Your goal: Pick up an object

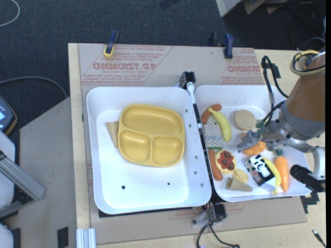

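Presently an orange piece sits in the right bin, near its right edge, directly beneath the gripper. Whether the fingers are spread or pressed together cannot be told, nor whether they touch the piece. Just below lie a black-and-white item and a carrot. Toward the bin's left edge rest a banana, a sausage and a pizza slice. The left bin carries a yellow divided plate.

You are looking at dark carpet surrounding the table, a white cable lying on it.
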{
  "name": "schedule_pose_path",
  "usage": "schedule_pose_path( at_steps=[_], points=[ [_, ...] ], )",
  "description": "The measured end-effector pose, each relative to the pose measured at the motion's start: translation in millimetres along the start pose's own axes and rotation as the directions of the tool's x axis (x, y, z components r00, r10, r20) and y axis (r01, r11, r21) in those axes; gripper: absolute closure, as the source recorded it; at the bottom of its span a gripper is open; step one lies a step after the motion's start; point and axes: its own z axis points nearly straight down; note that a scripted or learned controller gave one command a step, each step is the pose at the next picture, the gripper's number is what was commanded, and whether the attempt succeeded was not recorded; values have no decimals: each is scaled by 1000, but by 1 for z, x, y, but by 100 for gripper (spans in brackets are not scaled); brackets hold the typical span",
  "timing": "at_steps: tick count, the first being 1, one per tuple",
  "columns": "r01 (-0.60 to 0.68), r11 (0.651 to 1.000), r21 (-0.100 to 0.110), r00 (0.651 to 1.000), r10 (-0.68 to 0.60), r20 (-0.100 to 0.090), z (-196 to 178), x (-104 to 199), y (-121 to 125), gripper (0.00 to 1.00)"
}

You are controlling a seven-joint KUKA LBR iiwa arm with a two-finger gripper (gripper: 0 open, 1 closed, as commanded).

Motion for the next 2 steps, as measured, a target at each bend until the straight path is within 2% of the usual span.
schedule_pose_path(
  at_steps=[1, 2],
  points=[
    [-1, 1000, -2, 1000, 1, 0, 47, -4, -7, 0],
    [-6, 999, -33, 1000, 6, 19, 84, -12, -1, 0]
  ],
)
